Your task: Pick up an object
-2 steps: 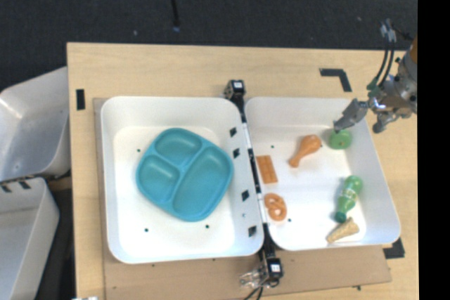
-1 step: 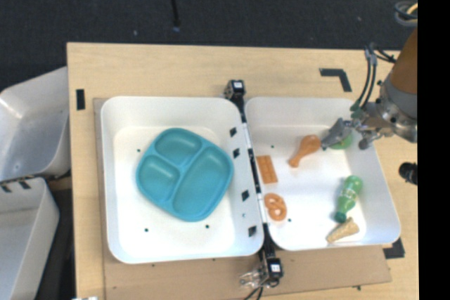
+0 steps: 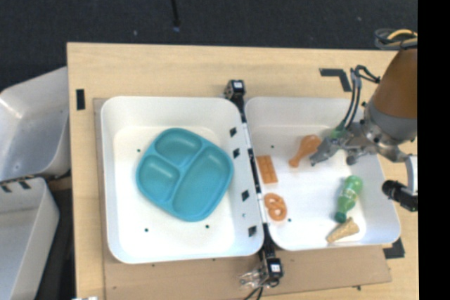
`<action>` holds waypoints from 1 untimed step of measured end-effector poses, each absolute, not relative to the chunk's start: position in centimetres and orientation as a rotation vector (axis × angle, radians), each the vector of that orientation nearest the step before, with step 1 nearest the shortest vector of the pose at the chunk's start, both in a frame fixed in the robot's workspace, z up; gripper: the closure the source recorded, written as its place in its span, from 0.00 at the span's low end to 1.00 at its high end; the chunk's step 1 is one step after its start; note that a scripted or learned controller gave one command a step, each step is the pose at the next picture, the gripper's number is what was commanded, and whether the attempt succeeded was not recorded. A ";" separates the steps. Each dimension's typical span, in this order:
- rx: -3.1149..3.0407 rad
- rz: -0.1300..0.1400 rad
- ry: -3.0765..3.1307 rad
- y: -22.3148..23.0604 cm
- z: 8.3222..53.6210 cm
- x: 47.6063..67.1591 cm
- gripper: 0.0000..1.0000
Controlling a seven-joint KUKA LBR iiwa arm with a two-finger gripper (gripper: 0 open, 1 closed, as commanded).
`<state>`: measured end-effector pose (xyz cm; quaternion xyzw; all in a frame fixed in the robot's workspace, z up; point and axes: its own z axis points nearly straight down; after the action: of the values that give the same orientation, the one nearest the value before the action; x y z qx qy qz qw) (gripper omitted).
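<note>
Two shallow white bins side by side on a tan bench. Left bin holds a blue divided plate, three compartments, sitting about centre with bare white floor on all sides. Right bin holds five small items: an orange drumstick-shaped toy upper centre; an orange rectangular block close to the dividing wall; an orange pretzel below it, also near the divider; a green bottle lying tilted at right centre; a tan cone just below the bottle, near the bin's lower rim. Open floor in the middle of the right bin between the divider-side items and the bottle. Arm enters from the right edge, upper part of the right bin, gripper reaching left, tips just beside the drumstick toy's wide end. Nothing seen between the fingers; whether they are apart or together cannot be told.
</note>
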<state>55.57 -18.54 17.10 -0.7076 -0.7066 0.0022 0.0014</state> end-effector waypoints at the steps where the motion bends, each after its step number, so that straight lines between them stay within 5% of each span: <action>1: -2.222 0.007 -2.219 -19.5 11.8 54.8 0.00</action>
<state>54.82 -19.54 11.82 -0.7076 -0.7066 0.0021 0.0008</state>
